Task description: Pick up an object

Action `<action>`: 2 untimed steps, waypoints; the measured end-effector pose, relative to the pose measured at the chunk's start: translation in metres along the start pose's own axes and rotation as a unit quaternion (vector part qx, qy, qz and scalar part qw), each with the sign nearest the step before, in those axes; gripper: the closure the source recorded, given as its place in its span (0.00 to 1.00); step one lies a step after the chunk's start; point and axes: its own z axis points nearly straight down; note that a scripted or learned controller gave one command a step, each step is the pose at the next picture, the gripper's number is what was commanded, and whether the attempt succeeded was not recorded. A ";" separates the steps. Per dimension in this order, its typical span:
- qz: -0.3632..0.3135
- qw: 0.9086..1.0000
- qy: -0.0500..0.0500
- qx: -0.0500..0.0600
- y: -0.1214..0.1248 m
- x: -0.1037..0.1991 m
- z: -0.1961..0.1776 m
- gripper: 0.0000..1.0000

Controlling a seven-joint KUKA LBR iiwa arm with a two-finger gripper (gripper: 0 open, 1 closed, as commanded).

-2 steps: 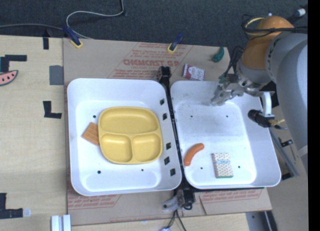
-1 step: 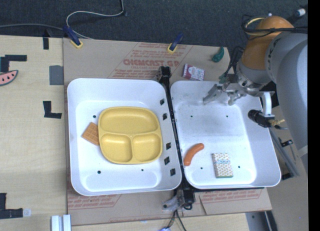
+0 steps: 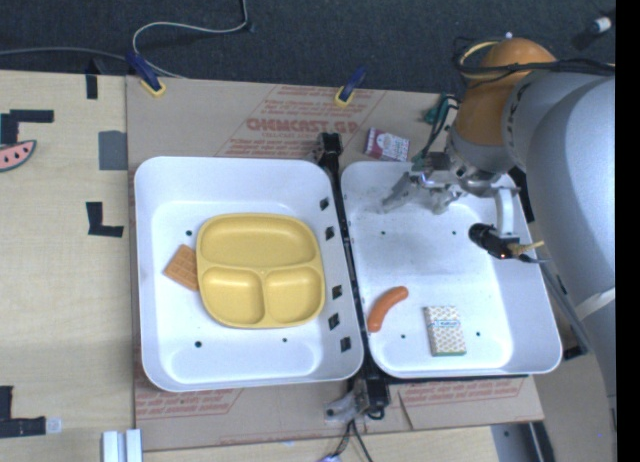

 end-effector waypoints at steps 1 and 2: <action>-0.001 1.000 -0.001 -0.001 0.000 0.000 -0.010 1.00; -0.001 1.000 -0.001 -0.001 0.000 0.000 -0.010 0.00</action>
